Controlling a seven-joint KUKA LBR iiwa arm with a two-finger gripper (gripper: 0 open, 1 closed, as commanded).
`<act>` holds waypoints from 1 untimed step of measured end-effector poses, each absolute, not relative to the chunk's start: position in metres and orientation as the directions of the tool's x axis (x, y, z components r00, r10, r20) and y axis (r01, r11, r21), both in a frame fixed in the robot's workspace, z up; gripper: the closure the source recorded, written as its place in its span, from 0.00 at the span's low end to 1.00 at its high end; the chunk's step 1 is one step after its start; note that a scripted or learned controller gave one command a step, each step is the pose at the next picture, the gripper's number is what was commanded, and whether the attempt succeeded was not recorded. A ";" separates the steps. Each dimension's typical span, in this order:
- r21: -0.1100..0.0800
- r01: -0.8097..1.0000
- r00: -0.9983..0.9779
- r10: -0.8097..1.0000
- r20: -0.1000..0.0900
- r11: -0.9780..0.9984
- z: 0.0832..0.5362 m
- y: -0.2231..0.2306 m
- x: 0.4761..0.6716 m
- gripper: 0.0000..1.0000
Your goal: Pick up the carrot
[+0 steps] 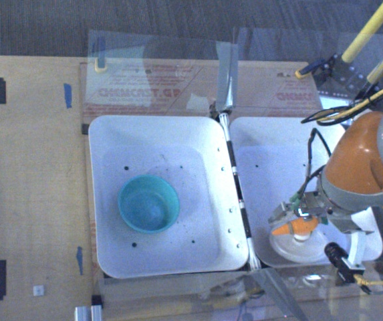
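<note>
**Carrot under the gripper, low in the right bin**

Here, reading from the left, the brown surface (31, 179) carries a few black and blue tape marks and little else. Next comes the left bin (111, 139), with a teal bowl (148, 203) sitting upright toward its lower middle, well apart from anything the task concerns; it looks like mere clutter for the program to ignore. A narrow seam divides it from the right bin (265, 152), whose upper floor is bare.

Down in that bin's lower part lies a round white plate (297, 249), and the carrot (294, 229) rests on or just at its upper edge. The carrot is small and orange, lying roughly sideways, with a paler patch at its right end. Directly over it hangs the gripper (301, 211), reaching in from the right below the arm's orange band (358, 159); my guess is it has been lined up above the carrot for a grasp. The wrist hardware hides the fingers, so I cannot tell whether they are apart, together or clamped on the carrot, nor whether it is lifted.
</note>
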State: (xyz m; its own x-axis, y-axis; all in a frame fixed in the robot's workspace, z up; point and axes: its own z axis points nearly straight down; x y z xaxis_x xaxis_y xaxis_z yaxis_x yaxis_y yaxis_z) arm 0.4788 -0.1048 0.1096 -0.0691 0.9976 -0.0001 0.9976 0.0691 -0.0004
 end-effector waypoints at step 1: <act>0.005 0.991 -0.137 0.991 -0.002 0.137 0.089 -0.096 0.480 0.00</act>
